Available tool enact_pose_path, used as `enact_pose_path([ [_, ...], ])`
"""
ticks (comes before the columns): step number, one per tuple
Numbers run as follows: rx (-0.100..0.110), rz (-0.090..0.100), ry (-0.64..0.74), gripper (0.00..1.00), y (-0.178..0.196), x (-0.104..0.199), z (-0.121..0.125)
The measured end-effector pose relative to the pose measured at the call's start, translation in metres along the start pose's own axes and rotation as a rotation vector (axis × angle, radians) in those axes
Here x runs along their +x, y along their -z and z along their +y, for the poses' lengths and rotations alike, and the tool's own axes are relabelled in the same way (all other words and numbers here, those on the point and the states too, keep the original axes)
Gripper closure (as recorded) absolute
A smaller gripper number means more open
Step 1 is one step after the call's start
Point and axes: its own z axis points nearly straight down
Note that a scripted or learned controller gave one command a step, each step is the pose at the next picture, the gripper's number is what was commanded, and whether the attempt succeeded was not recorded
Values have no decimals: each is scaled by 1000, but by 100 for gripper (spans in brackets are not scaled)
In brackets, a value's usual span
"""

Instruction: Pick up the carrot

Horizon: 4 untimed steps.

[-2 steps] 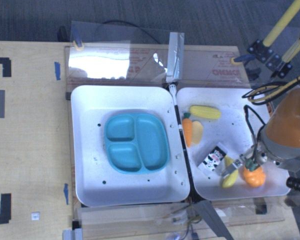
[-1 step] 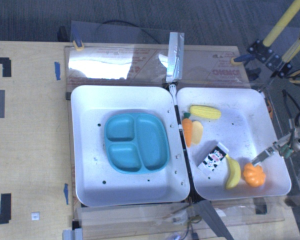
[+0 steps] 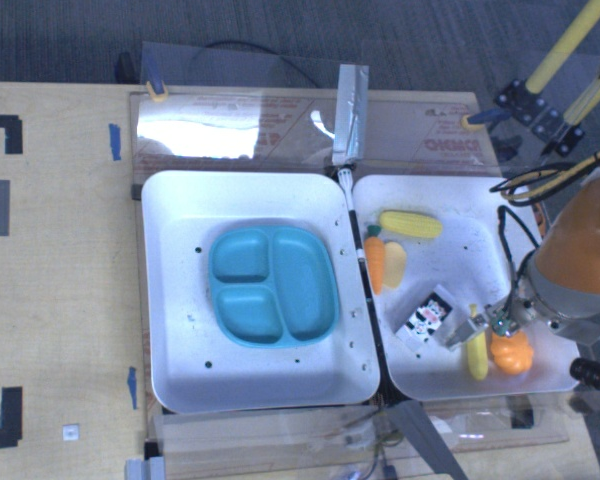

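Note:
The carrot (image 3: 376, 262) is orange with a green top and lies along the left wall of the right bin (image 3: 450, 383), close to the divider. My gripper (image 3: 487, 322) hangs low over the right bin's front right part, well to the right of the carrot and apart from it. It sits just above a small yellow banana (image 3: 476, 357) and an orange fruit (image 3: 511, 354). The grey arm with its orange band (image 3: 580, 248) enters from the right.
A yellow corn cob (image 3: 411, 225) lies at the back of the right bin, and a pale orange piece (image 3: 394, 259) touches the carrot. A black-and-white box (image 3: 428, 317) sits mid-bin. The left bin (image 3: 170, 298) holds a blue divided plate (image 3: 274, 284).

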Motion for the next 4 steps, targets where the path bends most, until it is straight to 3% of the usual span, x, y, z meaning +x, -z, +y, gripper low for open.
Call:
enact_pose_path([
  [1,-2,-2,-33,0,90,-18,-7],
  [2,-1,-2,-50,0,143,-50,4],
  [3,7,9,148,0,69,17,33],
  [4,1,2,147,100,82,15,34],
])
